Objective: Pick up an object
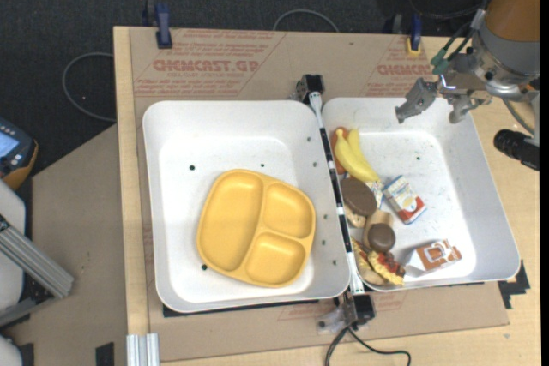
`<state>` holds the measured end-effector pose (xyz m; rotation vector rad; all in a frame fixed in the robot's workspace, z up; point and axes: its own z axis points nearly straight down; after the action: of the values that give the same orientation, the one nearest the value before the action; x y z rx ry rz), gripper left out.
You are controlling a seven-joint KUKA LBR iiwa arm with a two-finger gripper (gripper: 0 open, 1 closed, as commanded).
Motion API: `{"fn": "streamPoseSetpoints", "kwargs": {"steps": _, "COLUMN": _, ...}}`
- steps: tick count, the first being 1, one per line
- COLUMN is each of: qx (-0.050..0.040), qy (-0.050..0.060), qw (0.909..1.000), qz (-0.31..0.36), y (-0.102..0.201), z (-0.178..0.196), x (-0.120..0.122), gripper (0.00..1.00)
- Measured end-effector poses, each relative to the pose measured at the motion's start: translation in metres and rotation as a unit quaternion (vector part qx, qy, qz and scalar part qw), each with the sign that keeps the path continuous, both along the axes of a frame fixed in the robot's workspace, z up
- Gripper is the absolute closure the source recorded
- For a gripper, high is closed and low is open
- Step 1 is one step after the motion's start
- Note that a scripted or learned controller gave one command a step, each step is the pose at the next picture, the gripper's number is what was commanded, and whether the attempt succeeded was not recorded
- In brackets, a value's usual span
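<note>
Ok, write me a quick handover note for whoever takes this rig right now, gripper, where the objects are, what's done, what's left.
Gripper: open, holding nothing, poised over the far edge of the right bin.
Objects: banana, brown round pieces, and small packets sit along the right bin's left side and near corner. Yellow divided plate lies in the left bin.
Done: nothing picked.
Left: lower onto an object, close, lift.

Bright, even overhead light; the two shallow white plastic bins (171, 184) look nearly washed out. Soft, short shadows. The dark carpet at 11 o'clock stays dim. Focus slightly soft throughout.
</note>
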<state>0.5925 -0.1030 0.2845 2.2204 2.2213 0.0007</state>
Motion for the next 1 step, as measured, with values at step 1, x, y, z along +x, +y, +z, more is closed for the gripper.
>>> {"fn": "streamPoseSetpoints", "kwargs": {"steps": 1, "qx": 0.0015, "qy": 0.006, "qw": 1.0000, "qz": 0.000, "y": 0.0284, "z": -0.1060, "x": -0.0228, "gripper": 0.00}}
